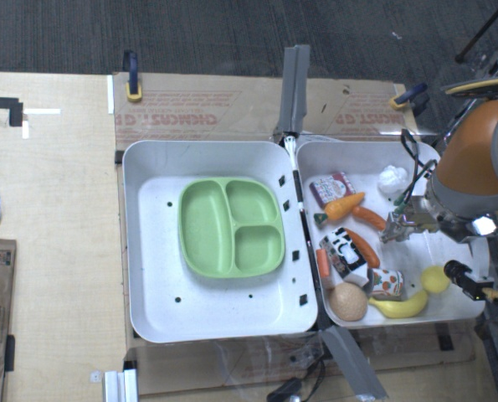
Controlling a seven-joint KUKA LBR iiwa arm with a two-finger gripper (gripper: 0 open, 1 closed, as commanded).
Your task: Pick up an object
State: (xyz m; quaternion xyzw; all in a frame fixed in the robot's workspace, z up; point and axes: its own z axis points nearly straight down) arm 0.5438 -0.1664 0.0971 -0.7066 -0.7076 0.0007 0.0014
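In the right bin (361,151), the gripper (397,224) hangs low beside a sausage (370,218) and carrot (343,207); whether it is parted or closed cannot be told. Also inside: pink packet (331,188), crumpled white wad (391,178), egg (348,301), banana (399,306). The left bin (140,224) contains a green divided plate (231,226).

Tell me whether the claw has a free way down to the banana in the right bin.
Probably yes. The claw hangs over the right bin, and the banana lies near the front wall with its top uncovered; the small carton touching it may crowd a grasp.
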